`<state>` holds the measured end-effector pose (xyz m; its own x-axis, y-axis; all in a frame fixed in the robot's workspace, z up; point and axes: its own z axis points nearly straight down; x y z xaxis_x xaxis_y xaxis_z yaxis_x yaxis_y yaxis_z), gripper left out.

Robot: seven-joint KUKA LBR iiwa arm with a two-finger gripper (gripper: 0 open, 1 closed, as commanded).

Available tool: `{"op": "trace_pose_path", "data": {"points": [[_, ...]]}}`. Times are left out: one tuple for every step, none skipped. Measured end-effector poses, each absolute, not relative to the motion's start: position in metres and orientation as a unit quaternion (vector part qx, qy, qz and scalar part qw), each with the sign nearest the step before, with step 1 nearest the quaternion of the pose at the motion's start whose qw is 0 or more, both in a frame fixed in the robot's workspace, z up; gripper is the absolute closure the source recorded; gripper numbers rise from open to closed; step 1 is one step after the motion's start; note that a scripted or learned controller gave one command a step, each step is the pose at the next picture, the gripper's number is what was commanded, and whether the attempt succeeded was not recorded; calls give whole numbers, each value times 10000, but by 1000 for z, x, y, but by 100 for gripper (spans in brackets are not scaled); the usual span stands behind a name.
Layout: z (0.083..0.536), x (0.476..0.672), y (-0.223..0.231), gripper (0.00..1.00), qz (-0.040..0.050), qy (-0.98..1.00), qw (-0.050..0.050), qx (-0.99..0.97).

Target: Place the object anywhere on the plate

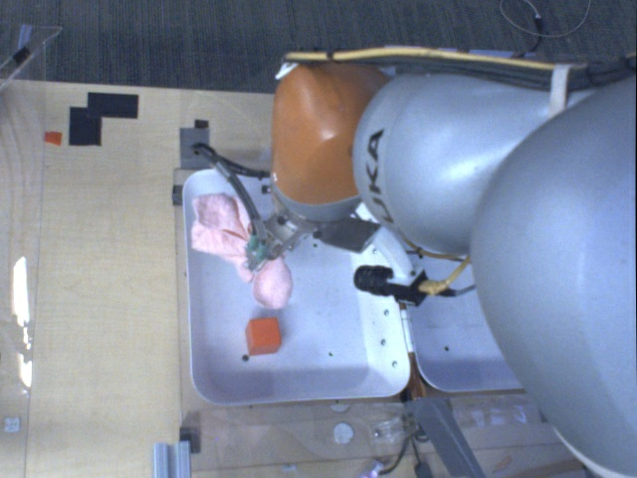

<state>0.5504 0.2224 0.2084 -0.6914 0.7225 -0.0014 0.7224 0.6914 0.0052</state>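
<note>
Over the left bin [299,381], the gripper [261,248] sits low against a pink crumpled cloth [227,229]; whether it is apart or clamped on the cloth cannot be told. The cloth lies in the bin's upper left area. An orange block [264,337] rests just below it, apart from it.

One fixed camera looks down at a slant on the counter [100,297], close above the left bin [328,366]; the arm [478,187] crowds its right side.
</note>
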Motion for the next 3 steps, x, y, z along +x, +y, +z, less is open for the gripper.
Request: {"op": "trace_pose_path", "data": {"points": [[261,564,162,100,42,9547,66,2976],[122,569,186,100,4,9287,-2,3708],[193,597,165,100,28,9776,51,2104]]}}
